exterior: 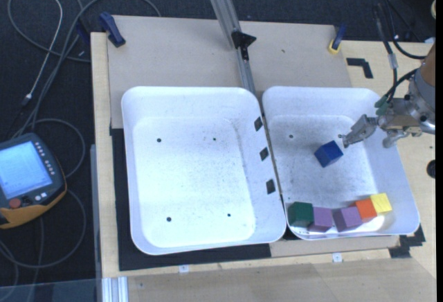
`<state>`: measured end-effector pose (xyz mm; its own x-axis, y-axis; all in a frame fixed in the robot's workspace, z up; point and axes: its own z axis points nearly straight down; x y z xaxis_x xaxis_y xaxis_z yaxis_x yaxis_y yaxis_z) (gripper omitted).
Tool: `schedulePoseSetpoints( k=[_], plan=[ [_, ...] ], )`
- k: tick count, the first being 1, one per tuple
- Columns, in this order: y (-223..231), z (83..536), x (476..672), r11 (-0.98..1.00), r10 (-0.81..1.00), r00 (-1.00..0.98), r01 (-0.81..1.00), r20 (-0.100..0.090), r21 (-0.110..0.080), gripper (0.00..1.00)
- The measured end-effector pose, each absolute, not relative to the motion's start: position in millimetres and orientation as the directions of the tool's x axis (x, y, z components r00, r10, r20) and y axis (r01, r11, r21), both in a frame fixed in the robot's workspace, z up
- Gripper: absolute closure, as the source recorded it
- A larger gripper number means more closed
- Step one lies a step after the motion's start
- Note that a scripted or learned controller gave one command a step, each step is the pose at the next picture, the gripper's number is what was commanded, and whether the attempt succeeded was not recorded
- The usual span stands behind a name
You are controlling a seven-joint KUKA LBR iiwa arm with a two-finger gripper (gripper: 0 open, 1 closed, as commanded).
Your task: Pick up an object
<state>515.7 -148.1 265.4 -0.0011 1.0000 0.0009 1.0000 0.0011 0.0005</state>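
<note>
The blue cube [328, 154] lies alone mid-floor of the right bin [304, 103], just left of the pincer [367, 134], whose fingers look spread and empty. Best centre straight over it (well clear of the near-wall cluster), descend square, then clench.

Your table [173, 58] is a pale board carrying two shallow white bins side by side: the left bin [138, 103] and the right bin [405, 193], rims touching. Blue clamps [111, 28] grip its far corners.
</note>
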Motion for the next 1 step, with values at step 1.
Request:
schedulePoseSetpoints(
  k=[1],
  plan=[
    [-137.2, 125.6, 589.7, 0.003, 1.000, -0.003, 1.000, 0.003, -0.008, 0.00]
  ],
)
